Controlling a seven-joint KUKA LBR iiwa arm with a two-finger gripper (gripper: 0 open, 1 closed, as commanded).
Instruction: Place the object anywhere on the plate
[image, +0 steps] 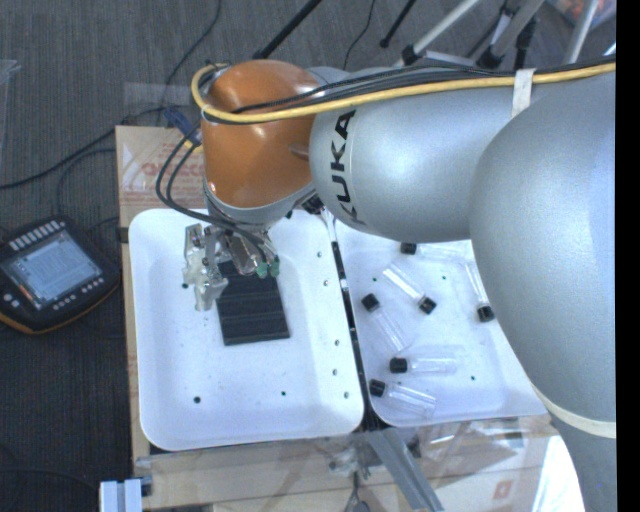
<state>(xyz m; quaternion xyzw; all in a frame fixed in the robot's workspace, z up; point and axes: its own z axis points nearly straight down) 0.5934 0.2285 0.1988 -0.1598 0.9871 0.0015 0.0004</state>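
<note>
Here, at the far left, a pendant (50, 272) with a lit screen lies on the dark floor, well apart from the bench. Next comes the left bin (170, 380), a shallow white tray resting on a cardboard sheet (150, 165). The gripper (207, 275) hangs over the upper middle of this bin, below the orange band (255, 135). It is seen from above and partly against pale metal, so I cannot tell whether it is wide or narrow, nor whether it holds anything. Just right of it, and reaching a little lower, the plate (253, 312) lies flat on the bin floor: a black ribbed rectangle, its top edge tucked under the wrist.

The right bin (450, 300) sits touching the left one along a dark seam. Several clear vials (408, 288) with black caps lie scattered in it, all on their sides, none near the plate. The arm (480, 150) covers this bin's upper and right parts, and a yellow cable (400, 90) runs along its top.
</note>
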